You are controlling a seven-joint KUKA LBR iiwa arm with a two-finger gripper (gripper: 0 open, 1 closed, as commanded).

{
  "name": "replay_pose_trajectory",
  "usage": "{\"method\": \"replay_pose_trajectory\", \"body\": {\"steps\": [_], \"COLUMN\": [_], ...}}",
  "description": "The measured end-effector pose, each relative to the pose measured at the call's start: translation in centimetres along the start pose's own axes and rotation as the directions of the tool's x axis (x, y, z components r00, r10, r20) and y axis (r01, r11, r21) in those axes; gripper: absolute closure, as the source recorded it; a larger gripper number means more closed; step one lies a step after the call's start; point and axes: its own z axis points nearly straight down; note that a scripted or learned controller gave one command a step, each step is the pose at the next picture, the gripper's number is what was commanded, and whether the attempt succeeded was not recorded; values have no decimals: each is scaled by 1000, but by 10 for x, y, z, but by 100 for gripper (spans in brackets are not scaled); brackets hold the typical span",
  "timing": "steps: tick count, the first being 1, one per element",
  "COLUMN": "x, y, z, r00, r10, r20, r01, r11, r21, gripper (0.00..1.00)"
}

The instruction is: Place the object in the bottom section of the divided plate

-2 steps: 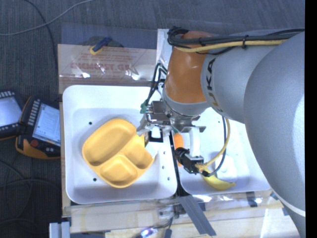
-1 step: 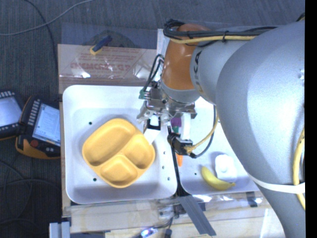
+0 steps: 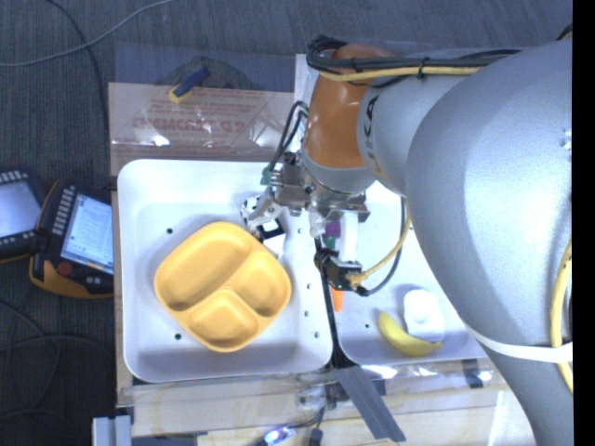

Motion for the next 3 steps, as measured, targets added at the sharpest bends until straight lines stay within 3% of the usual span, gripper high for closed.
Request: {"method": "replay_pose_trajectory", "body": {"steps": [1,2,3], "x": [62,62,48], "y": [-79,-80,-65], "z": [-1,-8,33], "r00": [941,942,982], "r10": [338,336,188], "r20": [0,5,2], "r01": [-338,-336,-188], "r11": [941,942,982], "r21": [2,6,2], "gripper": [0,100,100]}}
